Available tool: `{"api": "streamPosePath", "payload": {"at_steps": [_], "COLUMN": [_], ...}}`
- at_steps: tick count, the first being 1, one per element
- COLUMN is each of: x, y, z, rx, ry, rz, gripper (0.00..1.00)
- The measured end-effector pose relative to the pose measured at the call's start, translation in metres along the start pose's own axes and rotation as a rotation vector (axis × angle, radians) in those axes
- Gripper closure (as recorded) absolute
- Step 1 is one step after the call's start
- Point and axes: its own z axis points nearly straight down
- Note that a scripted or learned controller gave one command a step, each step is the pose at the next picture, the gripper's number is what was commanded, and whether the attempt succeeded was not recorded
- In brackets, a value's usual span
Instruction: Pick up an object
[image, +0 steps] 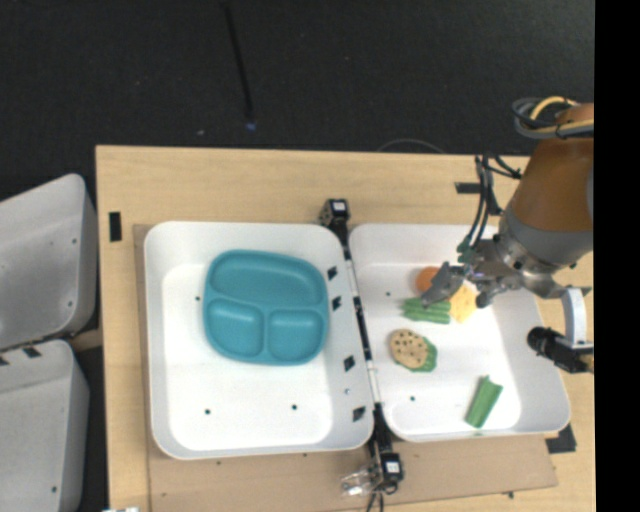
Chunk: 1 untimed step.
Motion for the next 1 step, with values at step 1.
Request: {"api": "streamPosePath", "payload": {"at_steps": [1], "x": [0.0003], "y": [0.0026], "z": [-0.0066], "rx": [-0.013], "ry": [-0.002], "rz": [-0.003], "gripper": [0.00]}}
